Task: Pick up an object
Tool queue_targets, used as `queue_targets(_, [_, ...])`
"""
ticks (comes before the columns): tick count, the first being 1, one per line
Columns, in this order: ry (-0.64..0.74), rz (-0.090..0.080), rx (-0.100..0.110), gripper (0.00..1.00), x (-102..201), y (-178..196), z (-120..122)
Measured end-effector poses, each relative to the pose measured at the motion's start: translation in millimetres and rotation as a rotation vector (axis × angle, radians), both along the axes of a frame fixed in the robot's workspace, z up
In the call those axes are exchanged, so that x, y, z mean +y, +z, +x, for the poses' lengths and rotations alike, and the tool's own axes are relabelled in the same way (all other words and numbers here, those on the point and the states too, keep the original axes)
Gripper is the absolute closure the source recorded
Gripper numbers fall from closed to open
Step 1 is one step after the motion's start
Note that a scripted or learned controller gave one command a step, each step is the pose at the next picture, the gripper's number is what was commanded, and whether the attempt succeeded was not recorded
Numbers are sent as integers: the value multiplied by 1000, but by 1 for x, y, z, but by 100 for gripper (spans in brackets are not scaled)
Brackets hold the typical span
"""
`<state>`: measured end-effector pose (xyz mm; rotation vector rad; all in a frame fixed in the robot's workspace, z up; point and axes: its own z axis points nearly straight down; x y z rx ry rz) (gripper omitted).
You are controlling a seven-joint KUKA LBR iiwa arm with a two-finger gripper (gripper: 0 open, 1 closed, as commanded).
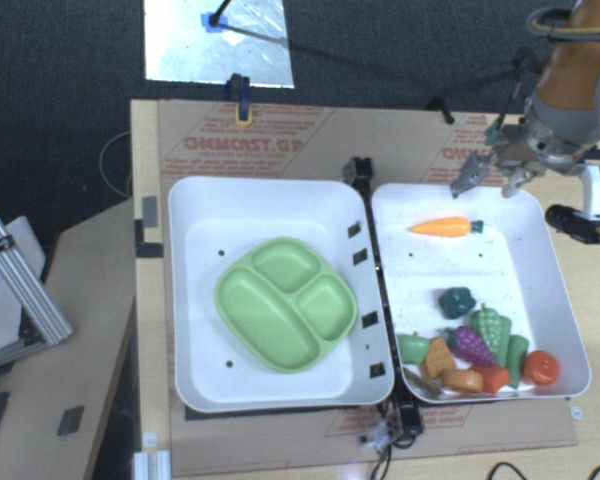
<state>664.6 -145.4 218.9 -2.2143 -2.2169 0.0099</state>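
My gripper [490, 180] hangs over the back rim of the right bin [540, 268], its two fingers spread apart and nothing between them. An orange toy carrot [445, 228] lies on the bin floor just in front of it and a little to the left. Further forward sits a dark green broccoli piece [457, 301]. At the bin's front corner lies a heap of toy food: a purple grape bunch [468, 344], a green ridged piece [491, 325], a red tomato [542, 367] and orange pieces [442, 358].
The left bin [195, 268] holds a green divided plate [285, 303]. Black clips [360, 171] join the two bins along the middle. A blue and yellow clamp [240, 98] stands at the bench's back edge.
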Motion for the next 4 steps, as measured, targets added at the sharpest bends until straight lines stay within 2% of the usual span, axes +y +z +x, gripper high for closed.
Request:
queue_targets(1, [2, -2, -12, 0, 0, 8, 3])
queue_targets(3, [-1, -1, -8, 0, -13, -97, 8])
queue_targets(4, [2, -2, -13, 0, -13, -116, 9])
